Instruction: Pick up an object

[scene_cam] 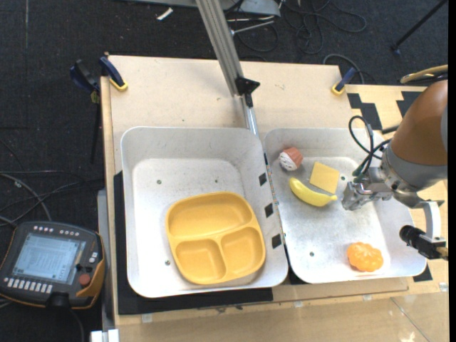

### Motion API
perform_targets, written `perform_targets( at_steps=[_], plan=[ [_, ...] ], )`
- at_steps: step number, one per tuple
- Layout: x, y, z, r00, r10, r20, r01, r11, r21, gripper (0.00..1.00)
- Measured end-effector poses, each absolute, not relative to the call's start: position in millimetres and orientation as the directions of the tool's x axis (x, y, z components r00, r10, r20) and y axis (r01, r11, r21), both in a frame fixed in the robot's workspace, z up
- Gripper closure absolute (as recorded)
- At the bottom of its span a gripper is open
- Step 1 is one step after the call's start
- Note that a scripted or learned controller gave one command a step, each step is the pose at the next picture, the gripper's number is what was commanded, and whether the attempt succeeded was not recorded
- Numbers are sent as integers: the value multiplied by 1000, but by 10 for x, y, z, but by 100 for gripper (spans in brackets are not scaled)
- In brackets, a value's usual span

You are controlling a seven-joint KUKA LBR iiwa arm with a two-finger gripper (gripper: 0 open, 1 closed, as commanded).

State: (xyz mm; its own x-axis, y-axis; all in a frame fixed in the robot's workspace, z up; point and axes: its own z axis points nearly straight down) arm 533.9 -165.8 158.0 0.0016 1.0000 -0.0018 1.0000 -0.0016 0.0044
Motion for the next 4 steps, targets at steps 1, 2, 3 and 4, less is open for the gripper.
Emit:
perform_targets(
  at_steps=[1, 2, 3, 4],
  plan=[
    [5283, -1592, 2132, -3, 1000, -2, 1000, 3, 6, 100],
    [5300, -1593, 2613, -3, 1000, -2, 1000, 3, 6, 100],
    [5155, -1062, 2561, -7, 1000, 2, 1000, 7, -2, 100],
    [5049, -545, 2573, -8, 1000, 2, 1000, 8, -1, 100]
  ],
)
